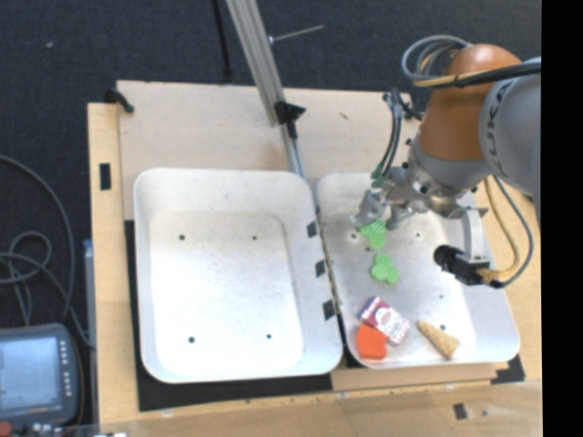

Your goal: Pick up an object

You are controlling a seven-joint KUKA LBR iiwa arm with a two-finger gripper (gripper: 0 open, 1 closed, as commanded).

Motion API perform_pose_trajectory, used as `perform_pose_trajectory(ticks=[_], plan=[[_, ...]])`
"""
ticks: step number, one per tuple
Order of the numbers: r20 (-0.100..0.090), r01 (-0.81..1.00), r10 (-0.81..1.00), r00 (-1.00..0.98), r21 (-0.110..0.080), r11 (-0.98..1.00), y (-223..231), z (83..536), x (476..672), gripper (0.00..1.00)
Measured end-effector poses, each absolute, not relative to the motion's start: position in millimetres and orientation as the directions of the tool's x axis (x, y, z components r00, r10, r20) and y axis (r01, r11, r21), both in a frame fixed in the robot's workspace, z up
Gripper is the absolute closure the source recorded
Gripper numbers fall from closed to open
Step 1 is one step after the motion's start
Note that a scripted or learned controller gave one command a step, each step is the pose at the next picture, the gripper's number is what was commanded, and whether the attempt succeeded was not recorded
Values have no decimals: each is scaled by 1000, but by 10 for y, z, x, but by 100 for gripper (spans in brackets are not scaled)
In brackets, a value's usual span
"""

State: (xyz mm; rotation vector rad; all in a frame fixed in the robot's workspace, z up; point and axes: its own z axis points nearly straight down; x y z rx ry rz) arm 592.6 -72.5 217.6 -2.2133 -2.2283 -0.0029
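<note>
Right bin (492, 330), upper middle | gripper (375, 215) low over green piece (373, 236), grip state hard to tell | risk: piece slips aside, fingers close on nothing

Two shallow white plastic bins (164, 235), speckled with dark dots, sit on the pale tan wooden counter (200, 121). The right bin holds two bright green plastic pieces (383, 269), an orange block (370, 342), a red-and-white patterned packet (384, 320) and a tan wedge (440, 338).

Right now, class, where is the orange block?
In the right bin, near its front-left corner, the orange block sits beside the red-and-white packet.
</note>
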Motion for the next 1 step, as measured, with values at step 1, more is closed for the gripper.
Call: perform_pose_trajectory(ticks=[1], plan=[[2, 1000, 1000, -7, 1, 7, -135, 2187, 5780, 100]])
